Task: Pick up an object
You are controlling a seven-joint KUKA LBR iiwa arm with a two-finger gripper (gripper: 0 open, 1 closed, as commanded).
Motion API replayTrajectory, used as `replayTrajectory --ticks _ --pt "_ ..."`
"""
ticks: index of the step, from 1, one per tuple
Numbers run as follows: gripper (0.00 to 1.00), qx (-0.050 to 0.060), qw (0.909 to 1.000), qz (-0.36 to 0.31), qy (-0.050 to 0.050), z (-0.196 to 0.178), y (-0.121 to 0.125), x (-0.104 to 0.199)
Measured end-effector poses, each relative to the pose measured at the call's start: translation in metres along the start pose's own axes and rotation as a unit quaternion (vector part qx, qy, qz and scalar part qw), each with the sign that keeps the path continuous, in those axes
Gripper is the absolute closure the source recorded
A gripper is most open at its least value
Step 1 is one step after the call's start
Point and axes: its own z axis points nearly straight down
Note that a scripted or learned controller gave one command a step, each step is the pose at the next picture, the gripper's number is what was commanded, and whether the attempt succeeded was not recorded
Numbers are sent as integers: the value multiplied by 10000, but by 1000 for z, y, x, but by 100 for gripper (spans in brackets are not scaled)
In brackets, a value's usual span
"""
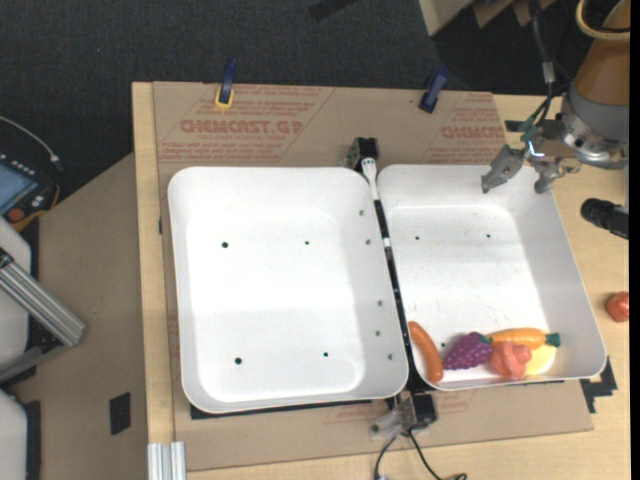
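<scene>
Toy foods lie along the near edge of the right bin (470,218): an orange sausage (425,352), a purple grape bunch (467,351), a carrot (520,337), a pink piece (509,359) and a yellow piece (541,361) behind it. My gripper (520,175) hangs over the far right corner of this bin, well away from the foods. Its two fingers are spread apart and there is nothing between them.
The left bin (270,288) sits beside the right one on a cardboard sheet (300,118) held by two clamps (226,86). A red object (618,307) lies on the bench to the right of the bins.
</scene>
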Motion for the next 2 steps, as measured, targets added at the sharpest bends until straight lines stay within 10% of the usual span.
replayTrajectory --ticks 1,2 --pt "0 45 10000 -16 24 47 -53 58" --pt "0 14 10000 38 -4 5 -131 3"
